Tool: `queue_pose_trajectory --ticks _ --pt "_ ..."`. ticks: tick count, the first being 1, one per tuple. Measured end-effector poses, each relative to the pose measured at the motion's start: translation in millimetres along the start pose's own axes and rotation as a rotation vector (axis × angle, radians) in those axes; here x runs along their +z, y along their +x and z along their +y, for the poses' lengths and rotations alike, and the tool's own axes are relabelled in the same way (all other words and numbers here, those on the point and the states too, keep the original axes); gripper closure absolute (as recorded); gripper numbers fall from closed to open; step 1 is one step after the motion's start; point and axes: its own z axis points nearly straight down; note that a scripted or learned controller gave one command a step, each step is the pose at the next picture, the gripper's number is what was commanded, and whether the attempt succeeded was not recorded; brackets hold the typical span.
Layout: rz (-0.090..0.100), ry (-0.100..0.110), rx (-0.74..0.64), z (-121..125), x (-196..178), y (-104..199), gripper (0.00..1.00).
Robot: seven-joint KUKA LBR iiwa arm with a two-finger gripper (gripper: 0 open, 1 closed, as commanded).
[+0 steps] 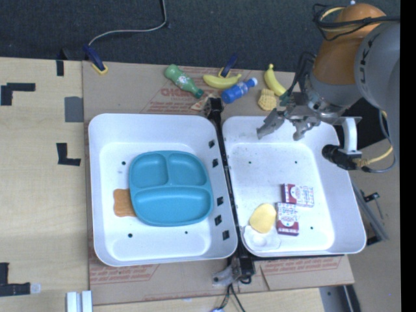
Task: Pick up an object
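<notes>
the desk [39, 174] is pale wood with black tape marks along its left side, and a sheet of brown cardboard [130, 96] lies under two white bins. beyond the desk's far edge is dark carpet [214, 12] with a thin cable trailing across it.

the left bin [104, 135] holds a blue divided plate [171, 188], with an orange piece [121, 203] tucked against and partly under its left edge. the right bin [325, 239] holds a yellow lemon-like object [262, 218] near the front left corner, resting on something white, and two small red-and-white cartons [292, 207] just beside it, one behind the other.

on the cardboard behind the bins lie a green bottle [182, 80], a banana [222, 80], a blue bottle [237, 91], a second banana [274, 80] and a small yellow piece [267, 99].

the grey arm with its orange band [344, 51] reaches in at the upper right. its jaws [284, 127] are spread apart with nothing between them, above the back edge of the right bin, well apart from the cartons and the lemon-like object.
</notes>
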Motion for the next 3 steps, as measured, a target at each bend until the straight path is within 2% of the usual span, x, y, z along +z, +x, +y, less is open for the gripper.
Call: queue_pose_trajectory --ticks 1,2,3 --pt "0.000 0.003 0.002 -49.3 84.3 -23.8 0.00" --pt "-0.005 -0.017 0.001 -85.4 127.2 -45.5 0.00" --pt "-0.007 -0.016 0.002 -129.8 127.8 -74.2 0.00"
